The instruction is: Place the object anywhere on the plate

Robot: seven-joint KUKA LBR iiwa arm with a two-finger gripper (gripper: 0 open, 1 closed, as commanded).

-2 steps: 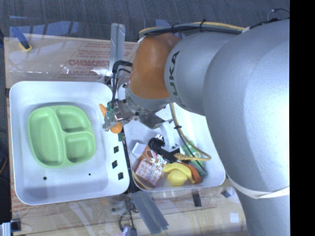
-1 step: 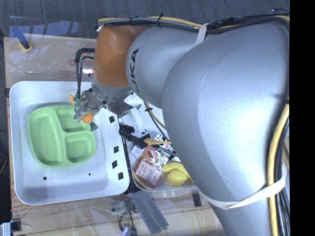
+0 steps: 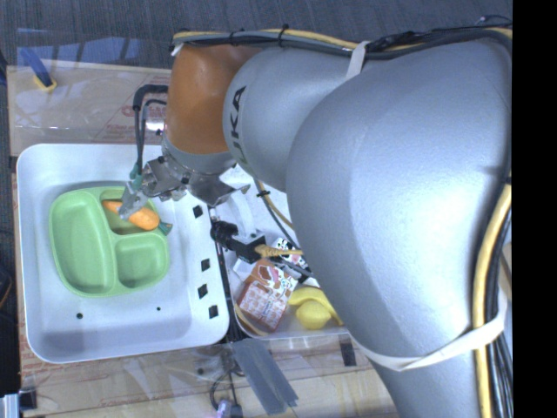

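Arm [image 3: 383, 172]: fills frame right. Tool [image 3: 139, 200]: pinching orange object [image 3: 141, 219] over green plate [image 3: 87, 242], frame left. Risk: object rolls off the compartment ridge on release.

Partial "KUKA" lettering on the arm [image 3: 287, 120].

A robotics lab: an industrial arm [image 3: 374, 164] over white bins [image 3: 52, 320] on a taped bench [image 3: 78, 103].

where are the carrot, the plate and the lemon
carrot [image 3: 142, 219], camera view, on its orange middle
plate [image 3: 78, 251], camera view, on the bare left compartment
lemon [image 3: 312, 313], camera view, on its yellow skin
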